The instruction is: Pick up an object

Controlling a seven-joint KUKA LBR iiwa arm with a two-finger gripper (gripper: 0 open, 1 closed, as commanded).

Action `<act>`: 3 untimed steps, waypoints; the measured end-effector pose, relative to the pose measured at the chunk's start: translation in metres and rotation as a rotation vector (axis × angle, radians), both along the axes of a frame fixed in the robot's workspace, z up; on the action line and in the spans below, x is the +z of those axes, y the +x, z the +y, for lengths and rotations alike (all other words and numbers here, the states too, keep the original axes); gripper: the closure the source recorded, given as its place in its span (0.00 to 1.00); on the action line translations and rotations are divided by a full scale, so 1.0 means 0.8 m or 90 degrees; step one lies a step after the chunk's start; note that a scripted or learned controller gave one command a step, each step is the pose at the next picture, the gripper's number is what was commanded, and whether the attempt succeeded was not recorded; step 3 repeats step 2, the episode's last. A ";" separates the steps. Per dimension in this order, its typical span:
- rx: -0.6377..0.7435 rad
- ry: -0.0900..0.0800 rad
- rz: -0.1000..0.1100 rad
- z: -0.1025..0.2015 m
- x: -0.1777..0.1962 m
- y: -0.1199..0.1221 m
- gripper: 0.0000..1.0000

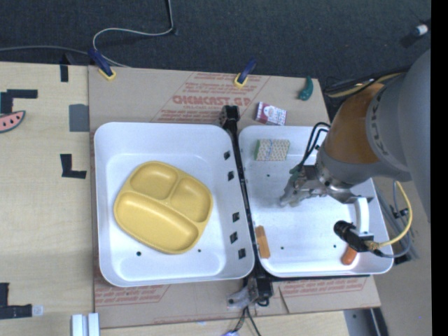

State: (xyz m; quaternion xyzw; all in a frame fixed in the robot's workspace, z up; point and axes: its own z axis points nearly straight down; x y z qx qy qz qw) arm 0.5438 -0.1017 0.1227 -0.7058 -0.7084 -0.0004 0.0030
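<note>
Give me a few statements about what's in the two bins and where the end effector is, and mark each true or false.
1. The yellow divided plate lies in the left bin. True.
2. The end effector is over the left bin. False: it is over the right bin.
3. A small orange piece lies near the right bin's left wall. True.
4. The sponge sits on the plate. False: it lies in the right bin's far corner.
</note>
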 end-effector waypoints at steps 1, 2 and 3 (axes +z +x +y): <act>0.001 0.001 0.001 0.001 0.011 0.000 1.00; 0.001 0.002 0.001 0.002 0.023 0.000 1.00; 0.001 0.002 0.001 0.002 0.023 0.000 1.00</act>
